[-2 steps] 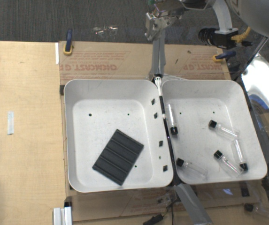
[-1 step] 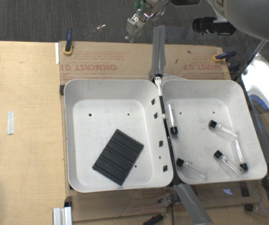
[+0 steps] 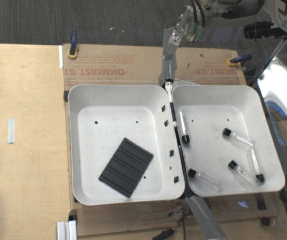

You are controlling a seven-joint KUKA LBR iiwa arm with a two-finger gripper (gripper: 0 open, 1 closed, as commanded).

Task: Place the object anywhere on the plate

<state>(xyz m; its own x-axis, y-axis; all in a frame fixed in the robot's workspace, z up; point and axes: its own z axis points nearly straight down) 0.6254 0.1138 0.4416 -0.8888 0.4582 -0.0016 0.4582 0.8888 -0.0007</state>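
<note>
Evidently nothing is done: the clear tubes lie at right, the dark ribbed plate lower left sits bare, and the gripper at top centre is in a state I cannot tell.

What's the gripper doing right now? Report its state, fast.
Gripper: up above the back edge of the bins, whether open or closed cannot be told; nothing seen in it.
</note>
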